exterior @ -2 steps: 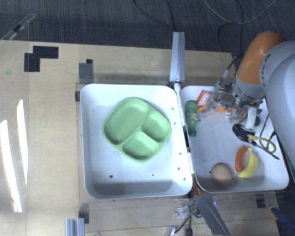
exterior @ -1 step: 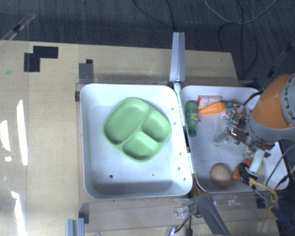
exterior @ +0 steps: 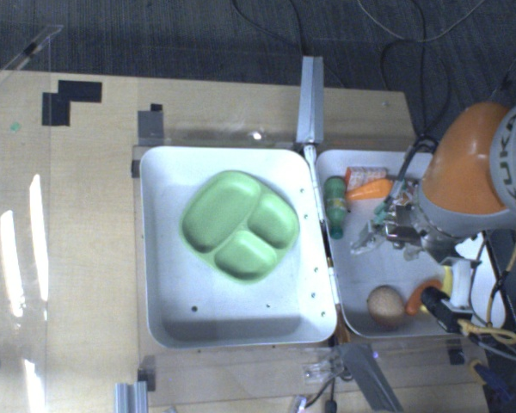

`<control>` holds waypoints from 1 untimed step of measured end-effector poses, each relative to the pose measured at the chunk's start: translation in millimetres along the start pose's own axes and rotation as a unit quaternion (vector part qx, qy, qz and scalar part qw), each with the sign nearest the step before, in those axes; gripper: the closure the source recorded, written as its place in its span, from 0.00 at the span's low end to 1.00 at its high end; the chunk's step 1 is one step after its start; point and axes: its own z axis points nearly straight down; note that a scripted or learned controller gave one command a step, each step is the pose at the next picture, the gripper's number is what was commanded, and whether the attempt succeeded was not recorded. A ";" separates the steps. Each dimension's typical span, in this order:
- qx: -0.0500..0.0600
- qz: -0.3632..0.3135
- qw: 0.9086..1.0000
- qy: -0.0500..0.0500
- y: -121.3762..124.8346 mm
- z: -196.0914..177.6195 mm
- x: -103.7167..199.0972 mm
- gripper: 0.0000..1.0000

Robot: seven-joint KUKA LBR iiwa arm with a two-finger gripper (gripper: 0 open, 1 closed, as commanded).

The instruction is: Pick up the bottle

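Note:
The bottle (exterior: 334, 201) is green and lies lengthwise against the left wall of the right bin (exterior: 361, 321), its darker end pointing toward the front. My gripper (exterior: 369, 233) hovers over the middle of that bin, just right of the bottle and apart from it. It is open, with nothing between its fingers. The grey arm with its orange band (exterior: 464, 172) reaches in from the right and hides the bin's right side.
An orange carrot-like piece (exterior: 369, 190) and a small packet (exterior: 364, 175) lie at the back of the right bin. A brown round object (exterior: 383, 304) and an orange-handled item (exterior: 426, 296) lie at its front. The left bin (exterior: 168, 308) holds a green divided plate (exterior: 240, 224).

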 end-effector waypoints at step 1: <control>0.001 0.021 1.000 0.000 19.3 0.7 51.6 0.00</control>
